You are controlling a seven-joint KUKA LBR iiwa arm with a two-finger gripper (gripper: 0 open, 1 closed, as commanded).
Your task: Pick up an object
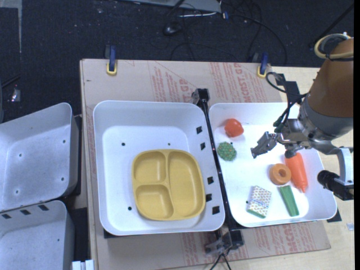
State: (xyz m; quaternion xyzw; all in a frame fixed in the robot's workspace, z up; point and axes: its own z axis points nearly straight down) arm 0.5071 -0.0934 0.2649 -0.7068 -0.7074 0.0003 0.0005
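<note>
Two shallow white bins sit side by side on a plywood board [169, 83] that carries faint red printed lettering, too pale and broken to read. The left bin [112, 122] holds a yellow divided tray [169, 184] with three compartments, lying flat near its middle.

The right bin [247, 114] holds the loose objects. A red-orange round piece [234, 127] lies toward the far left of it, with a small green bumpy ball [226, 151] just nearer. Toward the right side, an orange ring [279, 174] lies touching or just beside an orange carrot [298, 170], whose far end is under the arm. Nearer the front rim, a small box with a green and white pattern [259, 201] lies beside a green stick-shaped piece [289, 200]; any print on the box is too small to read.

The gripper [263, 145] hangs over the bin's middle, between the green ball and the ring, its dark fingers apart with nothing seen between them. Two blue-and-yellow clamps [111, 61] pin the board's far edge.
</note>
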